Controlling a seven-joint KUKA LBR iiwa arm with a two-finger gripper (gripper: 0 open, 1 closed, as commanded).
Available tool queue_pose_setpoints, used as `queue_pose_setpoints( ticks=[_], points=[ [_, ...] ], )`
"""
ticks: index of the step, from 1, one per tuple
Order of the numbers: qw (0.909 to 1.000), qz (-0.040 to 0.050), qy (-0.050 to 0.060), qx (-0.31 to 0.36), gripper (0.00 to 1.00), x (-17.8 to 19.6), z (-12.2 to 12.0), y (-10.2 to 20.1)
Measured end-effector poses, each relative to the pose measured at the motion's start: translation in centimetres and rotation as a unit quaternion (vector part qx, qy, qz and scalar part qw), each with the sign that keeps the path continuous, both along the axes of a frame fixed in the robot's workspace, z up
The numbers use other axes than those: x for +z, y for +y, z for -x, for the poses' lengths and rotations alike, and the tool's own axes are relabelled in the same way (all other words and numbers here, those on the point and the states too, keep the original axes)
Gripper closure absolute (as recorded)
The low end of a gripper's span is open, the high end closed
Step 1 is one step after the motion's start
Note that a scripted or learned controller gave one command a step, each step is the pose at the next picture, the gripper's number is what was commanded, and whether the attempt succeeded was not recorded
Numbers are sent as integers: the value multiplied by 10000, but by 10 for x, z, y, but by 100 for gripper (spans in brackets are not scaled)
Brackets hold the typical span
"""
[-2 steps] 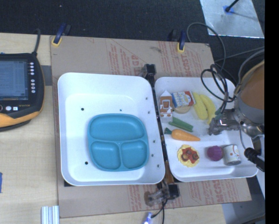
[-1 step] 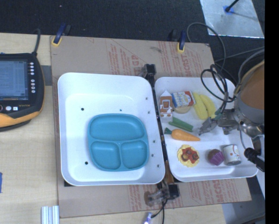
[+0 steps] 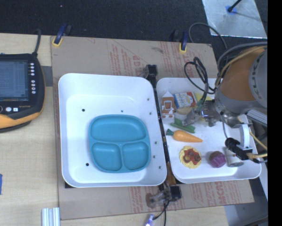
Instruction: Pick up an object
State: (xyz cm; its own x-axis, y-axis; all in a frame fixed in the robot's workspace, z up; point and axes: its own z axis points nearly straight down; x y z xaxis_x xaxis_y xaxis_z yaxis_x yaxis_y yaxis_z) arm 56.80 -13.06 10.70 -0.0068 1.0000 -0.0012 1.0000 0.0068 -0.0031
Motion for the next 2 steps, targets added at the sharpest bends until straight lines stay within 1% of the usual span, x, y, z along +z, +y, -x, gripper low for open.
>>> queue_pose_setpoints(
  ticks=[1,2],
  points=[
    [10000,-5,7,-10,0,-16,50,29],
    [10000,3,12,0,100,-6,50,28]
  ],
)
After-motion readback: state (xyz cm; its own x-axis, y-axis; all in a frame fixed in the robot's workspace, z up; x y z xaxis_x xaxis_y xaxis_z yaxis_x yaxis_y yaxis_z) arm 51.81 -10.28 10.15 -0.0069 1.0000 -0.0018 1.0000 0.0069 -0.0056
